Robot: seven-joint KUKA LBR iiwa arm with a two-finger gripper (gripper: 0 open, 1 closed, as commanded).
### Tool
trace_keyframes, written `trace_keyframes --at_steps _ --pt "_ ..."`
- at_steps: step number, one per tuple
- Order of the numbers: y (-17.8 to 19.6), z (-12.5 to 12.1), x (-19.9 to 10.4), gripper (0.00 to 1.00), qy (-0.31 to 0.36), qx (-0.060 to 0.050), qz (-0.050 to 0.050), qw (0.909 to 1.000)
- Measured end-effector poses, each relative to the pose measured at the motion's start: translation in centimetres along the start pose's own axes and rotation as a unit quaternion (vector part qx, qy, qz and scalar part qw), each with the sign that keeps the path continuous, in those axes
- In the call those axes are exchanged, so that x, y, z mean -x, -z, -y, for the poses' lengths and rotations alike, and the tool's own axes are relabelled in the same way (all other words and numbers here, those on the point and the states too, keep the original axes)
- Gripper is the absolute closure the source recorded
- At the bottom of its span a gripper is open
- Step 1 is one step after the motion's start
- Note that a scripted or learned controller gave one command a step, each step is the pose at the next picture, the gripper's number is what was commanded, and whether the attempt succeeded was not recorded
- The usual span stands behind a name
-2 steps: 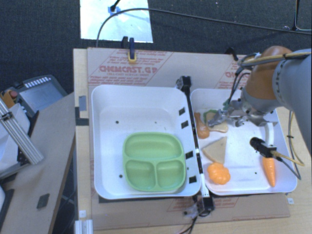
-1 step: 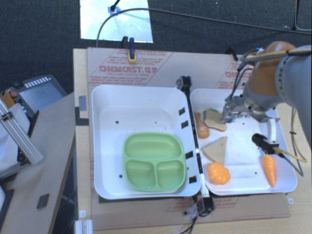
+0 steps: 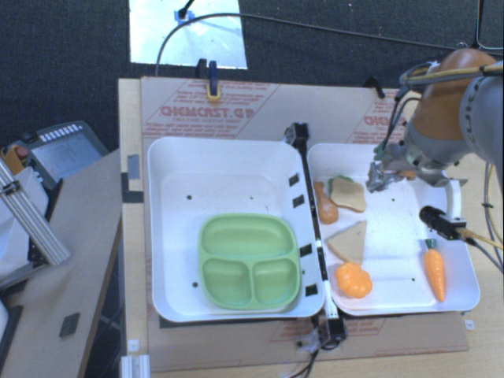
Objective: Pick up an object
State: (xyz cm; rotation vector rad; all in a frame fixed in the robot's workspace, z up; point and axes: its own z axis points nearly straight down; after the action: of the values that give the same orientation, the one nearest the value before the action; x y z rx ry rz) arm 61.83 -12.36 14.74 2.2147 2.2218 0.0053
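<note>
Presently, contents of the right bin point(image 3: 465, 290) on the worktop point(image 3: 134, 93), listed with handling notes.

Item 1: sandwich piece point(image 3: 347, 193), tan with a green layer showing at its upper edge, lying flat in the upper left of the bin. Judged light, probably moulded plastic play food, stiff and somewhat slick. Best taken across its narrow thickness or opposite edges; a flat top offers little purchase.

Item 2: orange-brown oblong piece point(image 3: 324, 205), just beside the sandwich piece on its left, against the bin wall. Wall crowds one side; awkward to approach.

Item 3: pale wedge point(image 3: 350, 241), cheese-like, centre left. Sloped faces may squirt out of a pinch; take it across the parallel flat faces.

Item 4: round orange fruit point(image 3: 353, 280), below the wedge, touching or nearly touching it. Curved, likely to roll; needs a centred pinch.

Item 5: carrot point(image 3: 435, 272), near the right wall, lying lengthwise. Tapered, light; grip across the thicker upper part.

Item 6: tool point(image 3: 379, 176), low over the upper part of the bin, just right of the sandwich piece. Nothing is seen between its parts; whether they stand apart or together cannot be told at this angle.

Left bin point(image 3: 169, 211): one green divided plate point(image 3: 249, 260), three compartments.
</note>
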Motion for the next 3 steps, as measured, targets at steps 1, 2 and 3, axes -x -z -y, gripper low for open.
trace_keyframes --at_steps 1,2,3 --pt "4.4 0.0 0.3 1.0 0.0 0.0 0.0 1.0" --pt "9.0 -0.2 0.9 1.0 0.0 0.0 0.0 1.0" --pt "7.8 1.0 -4.1 1.0 0.002 -0.003 -0.001 1.0"
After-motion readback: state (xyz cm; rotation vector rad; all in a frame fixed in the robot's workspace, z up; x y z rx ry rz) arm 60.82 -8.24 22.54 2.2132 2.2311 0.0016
